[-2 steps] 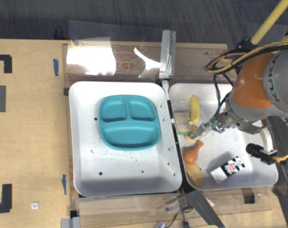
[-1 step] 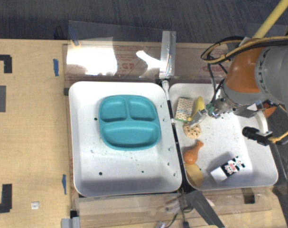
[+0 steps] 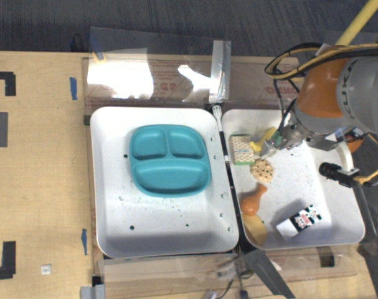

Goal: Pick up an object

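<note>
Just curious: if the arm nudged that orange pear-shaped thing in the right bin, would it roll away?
Probably. The orange pear-shaped toy lies on its side and looks rounded and smooth, so it may roll or slip. Its narrow neck should make it curve rather than go straight.

Divided plate (image 3: 170, 159) in left bin (image 3: 108, 223); cookie (image 3: 262, 170), box (image 3: 300, 220) in right bin (image 3: 338, 229).

Bright, sharp; glare on clear panel (image 3: 152, 73)
</note>
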You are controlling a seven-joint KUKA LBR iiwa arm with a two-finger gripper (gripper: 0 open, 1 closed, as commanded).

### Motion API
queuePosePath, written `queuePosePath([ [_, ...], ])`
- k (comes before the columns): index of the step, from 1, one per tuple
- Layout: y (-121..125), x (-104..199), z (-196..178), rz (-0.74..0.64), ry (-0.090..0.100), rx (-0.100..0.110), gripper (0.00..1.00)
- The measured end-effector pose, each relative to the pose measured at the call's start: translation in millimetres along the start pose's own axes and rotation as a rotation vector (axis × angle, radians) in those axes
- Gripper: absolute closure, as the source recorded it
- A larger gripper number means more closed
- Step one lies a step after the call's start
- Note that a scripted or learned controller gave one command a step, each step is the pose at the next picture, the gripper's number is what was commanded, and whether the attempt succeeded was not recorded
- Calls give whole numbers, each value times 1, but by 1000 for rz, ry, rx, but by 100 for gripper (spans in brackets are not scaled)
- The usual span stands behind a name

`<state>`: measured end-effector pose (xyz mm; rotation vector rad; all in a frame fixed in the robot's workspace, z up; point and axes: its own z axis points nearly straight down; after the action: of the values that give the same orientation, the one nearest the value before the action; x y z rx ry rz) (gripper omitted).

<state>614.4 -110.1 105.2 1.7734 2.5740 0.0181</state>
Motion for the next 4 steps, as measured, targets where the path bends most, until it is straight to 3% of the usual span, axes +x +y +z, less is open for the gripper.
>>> queuePosePath([
  [1,-1,1,1,0,1,2,0],
  [2,-53,1,17,-103,4,13,0],
  [3,-50,0,4,-103,-1,5,100],
  [4,-42,11,-38,58,3,13,100],
])
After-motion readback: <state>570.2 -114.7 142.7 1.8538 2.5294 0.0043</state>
